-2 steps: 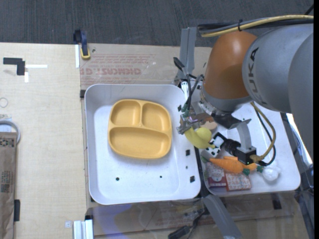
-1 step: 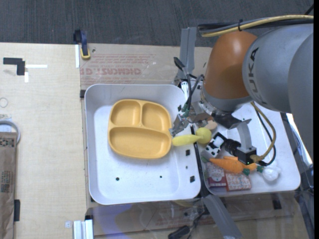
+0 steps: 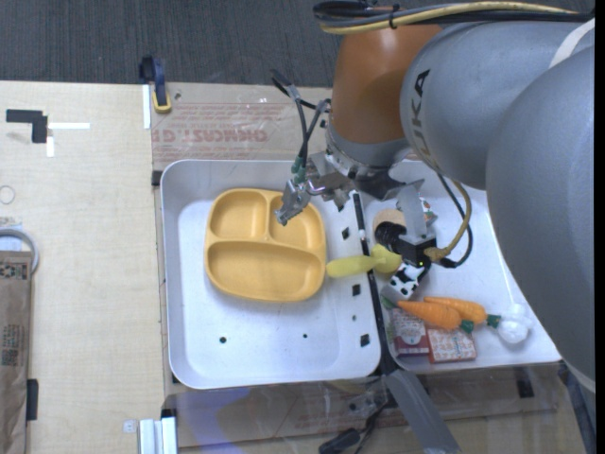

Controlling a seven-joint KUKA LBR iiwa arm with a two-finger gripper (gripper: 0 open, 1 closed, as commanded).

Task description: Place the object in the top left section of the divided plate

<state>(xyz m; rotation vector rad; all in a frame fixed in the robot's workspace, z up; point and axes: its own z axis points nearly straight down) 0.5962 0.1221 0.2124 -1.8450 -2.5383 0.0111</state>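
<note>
my gripper (image 3: 291, 200) hangs at the plate's (image 3: 265, 268) two o'clock rim, lined up for the drop; grip state, cannot tell.

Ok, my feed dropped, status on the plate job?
Gripper over plate's upper right section, fingers unclear. Banana across the bin divider, beside plate. Carrot in right bin.

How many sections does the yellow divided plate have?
3. On the yellow divided plate, one small section sits at top left, another at top right partly under the gripper, and one long section runs along the bottom.
</note>
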